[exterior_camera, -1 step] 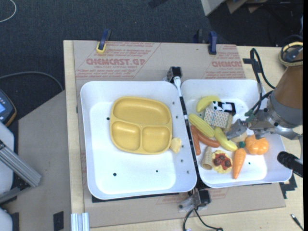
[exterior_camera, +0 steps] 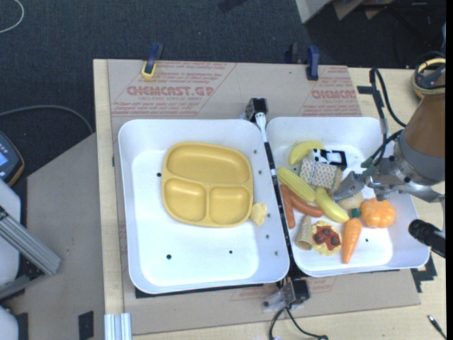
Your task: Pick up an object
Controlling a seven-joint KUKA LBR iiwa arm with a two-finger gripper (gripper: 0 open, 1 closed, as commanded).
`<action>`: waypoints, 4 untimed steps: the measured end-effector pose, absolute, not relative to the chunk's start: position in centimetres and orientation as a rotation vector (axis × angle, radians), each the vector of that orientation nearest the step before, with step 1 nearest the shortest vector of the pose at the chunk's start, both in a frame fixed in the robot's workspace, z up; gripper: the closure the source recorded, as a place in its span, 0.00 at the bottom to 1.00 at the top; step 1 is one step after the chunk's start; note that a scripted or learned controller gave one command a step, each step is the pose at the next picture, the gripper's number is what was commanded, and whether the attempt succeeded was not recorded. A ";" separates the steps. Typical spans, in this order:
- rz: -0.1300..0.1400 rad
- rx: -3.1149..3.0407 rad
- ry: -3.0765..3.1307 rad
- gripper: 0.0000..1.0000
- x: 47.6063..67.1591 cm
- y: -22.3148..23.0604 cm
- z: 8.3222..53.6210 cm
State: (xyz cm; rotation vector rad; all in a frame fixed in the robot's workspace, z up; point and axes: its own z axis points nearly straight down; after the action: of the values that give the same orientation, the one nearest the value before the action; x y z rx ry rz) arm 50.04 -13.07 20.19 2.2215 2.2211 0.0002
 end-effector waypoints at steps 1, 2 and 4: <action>-0.002 2.225 2.224 0.00 50.1 -12.9 16.0; -0.003 2.225 2.225 0.00 49.8 -12.4 11.7; 0.000 2.223 2.220 1.00 49.8 -12.3 9.5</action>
State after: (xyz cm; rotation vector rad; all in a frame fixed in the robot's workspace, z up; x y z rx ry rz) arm 49.80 -12.34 9.47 2.2234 2.2196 0.0003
